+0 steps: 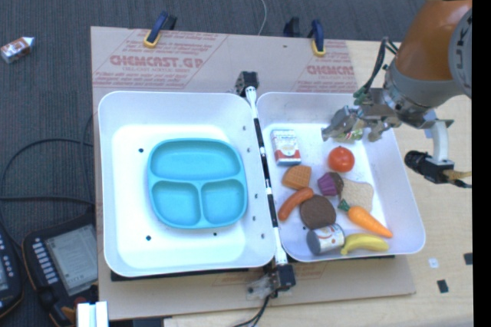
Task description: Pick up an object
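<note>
While the big grey and orange arm [430, 41] reaches in from the right, 2 white bins sit side by side on the bench. Left bin [123, 241] has a blue tray [198, 181] w/ 3 parts. Right bin [410, 222] has all the toy food, so the thing to pick is in there.

Gripper [354, 126] hangs over the far right part of that bin, fingers spread apart, nothing btwn them. It's above a bare white spot, just far of the red tomato [341, 159].

Food, big to small approx: brown round thing [317, 211], carrot [368, 222], white box w/ red label [286, 146], bread slice [359, 195], banana [364, 243], small can [325, 239], orange waffle [298, 177], sausage [294, 203], purple piece [330, 183].

What could go wrong, I think: if it drops straight down it may grab only air. Tomato is round and can roll away or pop out. Near end is packed tight, so fingers could bump 2 things and knock them about.
</note>
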Motion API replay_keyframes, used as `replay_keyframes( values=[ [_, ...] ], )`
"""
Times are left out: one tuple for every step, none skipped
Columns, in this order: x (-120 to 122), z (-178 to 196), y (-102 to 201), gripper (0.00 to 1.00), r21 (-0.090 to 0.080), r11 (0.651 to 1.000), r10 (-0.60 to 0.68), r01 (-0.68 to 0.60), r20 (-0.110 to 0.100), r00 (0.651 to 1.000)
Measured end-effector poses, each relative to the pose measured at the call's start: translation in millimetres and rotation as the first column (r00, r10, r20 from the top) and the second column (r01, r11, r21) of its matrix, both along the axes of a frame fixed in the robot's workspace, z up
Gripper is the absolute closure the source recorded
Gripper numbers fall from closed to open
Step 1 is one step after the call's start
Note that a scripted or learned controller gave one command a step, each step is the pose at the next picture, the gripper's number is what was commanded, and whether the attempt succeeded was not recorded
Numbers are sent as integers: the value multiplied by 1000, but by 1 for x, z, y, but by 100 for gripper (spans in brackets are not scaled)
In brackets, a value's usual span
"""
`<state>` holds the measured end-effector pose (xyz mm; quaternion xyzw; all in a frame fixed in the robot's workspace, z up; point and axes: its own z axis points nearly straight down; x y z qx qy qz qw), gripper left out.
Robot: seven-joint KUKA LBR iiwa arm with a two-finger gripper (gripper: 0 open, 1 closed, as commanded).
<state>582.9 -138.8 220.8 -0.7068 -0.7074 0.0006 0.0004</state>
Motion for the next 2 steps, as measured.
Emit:
replay_keyframes(
  values=[
    [-9,-126,-11,0,0,1000,-1,1,2,1000],
    [-8,-114,-12,100,-2,1000,-2,2,4,1000]
  ],
)
